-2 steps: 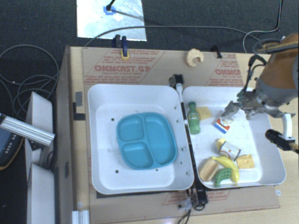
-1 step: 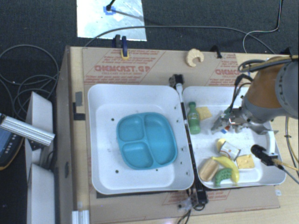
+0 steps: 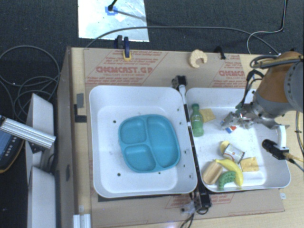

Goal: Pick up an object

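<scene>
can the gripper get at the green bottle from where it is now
Probably yes. The gripper hangs in the same right bin as the green bottle, which lies by the left wall with open floor between them.

Both white bins (image 3: 102,108) look like smooth, matt plastic. The blue divided plate (image 3: 148,143) is plastic with a soft sheen. The green bottle (image 3: 196,120) is glossy (probably plastic). The desk (image 3: 142,68) top is printed brown cardboard, dull and flat.

The arm (image 3: 280,87) reaches in from the right, its orange band up, wrist bent downward. The tool (image 3: 233,121) hangs low, pointing left.
</scene>
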Controlling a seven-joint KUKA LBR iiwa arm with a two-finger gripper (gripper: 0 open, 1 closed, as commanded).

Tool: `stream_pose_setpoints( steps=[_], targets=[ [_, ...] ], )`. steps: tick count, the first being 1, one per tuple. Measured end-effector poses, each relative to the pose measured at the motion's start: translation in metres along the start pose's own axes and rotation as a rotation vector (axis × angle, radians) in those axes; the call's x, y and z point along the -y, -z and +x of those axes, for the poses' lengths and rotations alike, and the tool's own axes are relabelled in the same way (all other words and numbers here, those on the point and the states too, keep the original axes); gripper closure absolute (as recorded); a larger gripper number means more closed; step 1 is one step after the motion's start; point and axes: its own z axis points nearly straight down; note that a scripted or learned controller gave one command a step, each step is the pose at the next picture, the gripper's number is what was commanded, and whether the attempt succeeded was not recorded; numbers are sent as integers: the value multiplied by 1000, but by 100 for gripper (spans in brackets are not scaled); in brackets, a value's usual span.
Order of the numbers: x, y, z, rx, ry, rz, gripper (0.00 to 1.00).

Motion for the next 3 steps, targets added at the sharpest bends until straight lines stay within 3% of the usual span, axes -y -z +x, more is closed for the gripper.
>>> stream_pose_setpoints(
  steps=[1,2,3],
  targets=[
    [-39,0,-19,-2,3,5,0],
    [-40,11,-19,0,6,2,100],
    [-36,0,39,-2,3,1,100]
  ],
)
